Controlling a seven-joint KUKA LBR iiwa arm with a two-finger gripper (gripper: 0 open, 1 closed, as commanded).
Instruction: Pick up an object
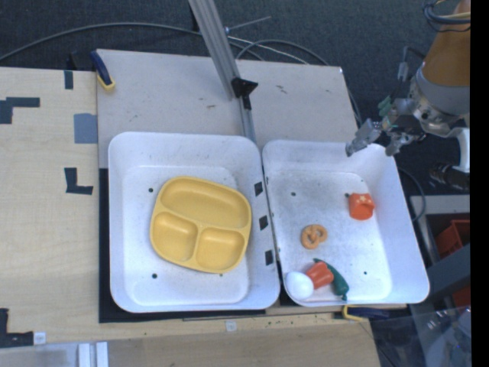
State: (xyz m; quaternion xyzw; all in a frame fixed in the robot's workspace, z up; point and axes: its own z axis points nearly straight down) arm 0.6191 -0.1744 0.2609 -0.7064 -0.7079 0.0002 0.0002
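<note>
The right bin (397, 205) holds a small orange-red toy (361, 206) near its right wall. A brown pretzel-shaped piece (312, 236) lies in its middle, and a red pepper with a green stem (325, 274) sits beside a white egg (299, 284) at the front edge. My gripper (376, 144) hangs over the bin's back right corner, above and behind the orange-red toy. Its fingers are open with nothing between them.
The left bin (122, 205) carries a yellow divided plate (201, 224). A slanted metal pole (218, 40) rises behind the bins, with cables on the dark floor behind it. A yellow-and-blue clamp (102, 71) sits at the bench's back left.
</note>
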